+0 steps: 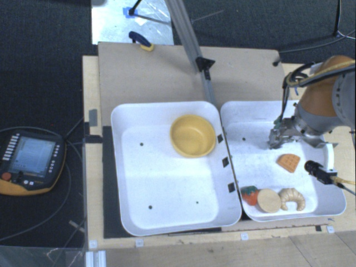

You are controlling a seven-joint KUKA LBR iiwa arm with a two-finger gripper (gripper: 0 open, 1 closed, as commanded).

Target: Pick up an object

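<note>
My gripper (pixel 276 140) hangs low over the right bin (pixel 245 121), near its middle, with nothing visible between its fingers. An orange waffle piece (pixel 288 163) lies just below and to the right of it, apart from the fingertips. Along the bin's near wall lie a croissant (pixel 292 198), a round tan disc (pixel 268 201) and a small red and green piece (pixel 249 194). A yellow bowl (pixel 192 136) sits upright in the left bin (pixel 128 166) at its far right corner.
A metal pole (pixel 186 29) slants over the back of the bench. A black part of the arm (pixel 318 171) juts over the right bin's right side. A teach pendant (pixel 30 161) lies on the floor at the left.
</note>
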